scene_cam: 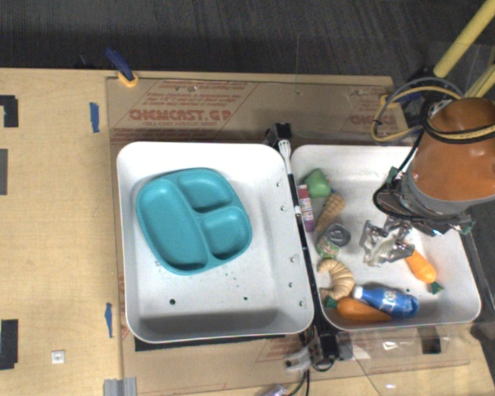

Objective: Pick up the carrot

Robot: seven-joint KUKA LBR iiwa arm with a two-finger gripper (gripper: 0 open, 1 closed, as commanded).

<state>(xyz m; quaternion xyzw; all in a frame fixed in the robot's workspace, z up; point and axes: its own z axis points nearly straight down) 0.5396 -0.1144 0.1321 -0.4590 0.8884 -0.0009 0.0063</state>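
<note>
The carrot (420, 266), a short orange piece with a dark green tip, lies on the floor of the right bin (466, 299) near its right wall. My gripper (385, 245) hangs just to the left of it, low over the bin. Its metal fingers (370, 240) point down and stand apart, with nothing between them. The carrot's near end lies right beside the right-hand finger; I cannot tell whether they touch. The orange wrist band (462, 151) covers the bin's far right corner.
A blue bottle (388, 299) lies on a longer orange item (355, 309) at the front of the right bin. A croissant (340, 275), grey ring (337, 236), cone (330, 209) and green toy (318, 182) fill its left side. A teal divided plate (194, 217) lies in the left bin (148, 304).
</note>
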